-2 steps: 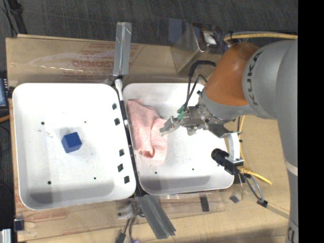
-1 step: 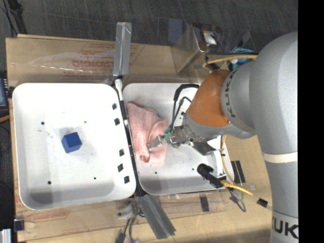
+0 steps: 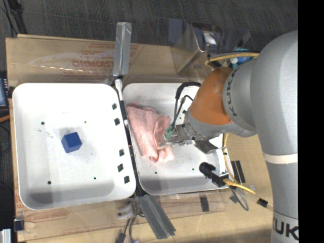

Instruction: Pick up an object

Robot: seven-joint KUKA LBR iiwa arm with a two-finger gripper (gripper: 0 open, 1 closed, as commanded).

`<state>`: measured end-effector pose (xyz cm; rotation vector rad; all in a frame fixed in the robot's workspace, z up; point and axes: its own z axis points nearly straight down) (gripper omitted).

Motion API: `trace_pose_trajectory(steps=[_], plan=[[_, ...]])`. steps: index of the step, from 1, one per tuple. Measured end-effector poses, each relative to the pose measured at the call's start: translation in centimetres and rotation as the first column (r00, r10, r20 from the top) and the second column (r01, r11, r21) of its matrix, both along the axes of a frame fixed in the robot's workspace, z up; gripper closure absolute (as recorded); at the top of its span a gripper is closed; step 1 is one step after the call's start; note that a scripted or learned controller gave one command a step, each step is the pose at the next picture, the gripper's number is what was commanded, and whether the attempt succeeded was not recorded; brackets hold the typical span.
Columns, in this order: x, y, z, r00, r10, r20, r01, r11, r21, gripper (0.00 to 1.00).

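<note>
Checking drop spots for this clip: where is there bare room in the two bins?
Left bin: open floor all round the blue cube. Right bin: a bare strip along the near wall, below the pink cloth. Its middle is crowded by the cloth and the tool at the cloth's right edge.

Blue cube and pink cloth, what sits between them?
In the camera view, bare white floor of the left bin, then the divider where the two bins meet, separate the blue cube from the pink cloth.
</note>
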<state>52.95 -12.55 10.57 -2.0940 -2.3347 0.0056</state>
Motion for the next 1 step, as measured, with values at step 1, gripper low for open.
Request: trace_pose_trajectory(steps=[1], plan=[[2.05, 4.34, 13.15, 0.999, 0.053, 0.006, -0.053, 0.999, -0.001, 1.00]])
